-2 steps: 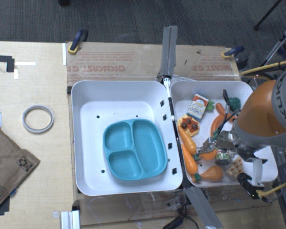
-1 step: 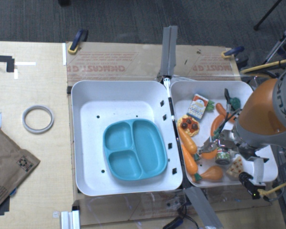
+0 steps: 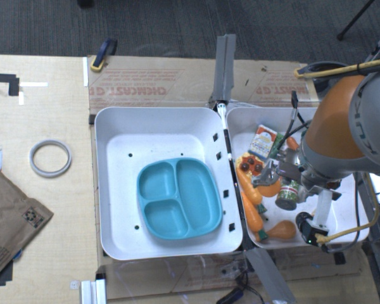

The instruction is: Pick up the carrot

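Grey arm [image 3: 361, 116] enters from right, orange band above wrist, bent down toward lower left. Gripper [image 3: 273, 173] at end of wrist, pointing left and slightly down. Cables run along arm. Finger tips too small and cluttered to read

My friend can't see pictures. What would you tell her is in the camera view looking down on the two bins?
A grey and orange robot arm reaches from the right into the right white bin, low over a carrot lying among other toy food along the bin's left wall. The left white bin holds a blue divided plate, and a roll of tape lies on the bench.
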Available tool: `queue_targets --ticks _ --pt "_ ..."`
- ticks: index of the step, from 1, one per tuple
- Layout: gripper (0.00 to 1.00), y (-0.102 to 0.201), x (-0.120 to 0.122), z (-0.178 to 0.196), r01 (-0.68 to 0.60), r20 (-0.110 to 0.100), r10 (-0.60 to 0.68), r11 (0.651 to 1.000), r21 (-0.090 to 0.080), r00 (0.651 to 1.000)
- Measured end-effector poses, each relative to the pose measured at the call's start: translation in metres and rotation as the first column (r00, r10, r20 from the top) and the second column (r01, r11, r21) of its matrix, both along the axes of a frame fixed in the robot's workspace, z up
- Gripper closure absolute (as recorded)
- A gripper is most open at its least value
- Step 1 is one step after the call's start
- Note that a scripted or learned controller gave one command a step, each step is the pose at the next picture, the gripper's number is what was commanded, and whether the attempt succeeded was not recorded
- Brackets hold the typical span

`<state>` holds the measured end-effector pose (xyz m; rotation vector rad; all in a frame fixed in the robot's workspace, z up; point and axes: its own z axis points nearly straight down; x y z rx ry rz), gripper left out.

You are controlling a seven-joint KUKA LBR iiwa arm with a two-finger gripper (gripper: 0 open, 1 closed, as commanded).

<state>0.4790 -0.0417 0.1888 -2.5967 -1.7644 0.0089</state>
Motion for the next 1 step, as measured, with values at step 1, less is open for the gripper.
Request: queue_targets --ticks 1 --pt "1.00 0.0201 0.0445 -0.0005 -0.372 0.000 0.372 0.928 0.001 0.928"
